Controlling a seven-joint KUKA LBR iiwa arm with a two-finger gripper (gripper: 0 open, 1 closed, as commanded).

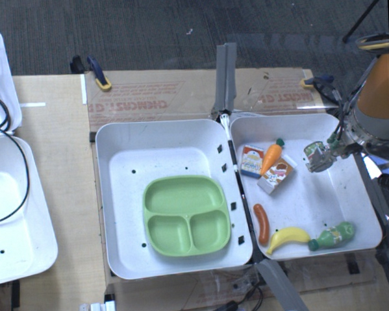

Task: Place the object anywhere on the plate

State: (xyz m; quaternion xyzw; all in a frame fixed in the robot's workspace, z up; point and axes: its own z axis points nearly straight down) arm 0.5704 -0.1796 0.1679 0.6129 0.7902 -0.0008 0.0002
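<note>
1 plate (pixel 186 215), 1 carrot (pixel 271 157), 2 cartons (pixel 252 161)

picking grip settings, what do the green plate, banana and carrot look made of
Green plate: likely moulded plastic, matte, with uniform colour and rounded compartment ridges. Banana: probably plastic toy food, smooth with a slight sheen and flat yellow. Carrot: also looks like toy plastic, plain orange with a green tip; too small to be sure.

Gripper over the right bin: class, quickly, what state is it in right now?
Gripper: cannot be told; it hangs above the right bin, nothing visibly held.
</note>
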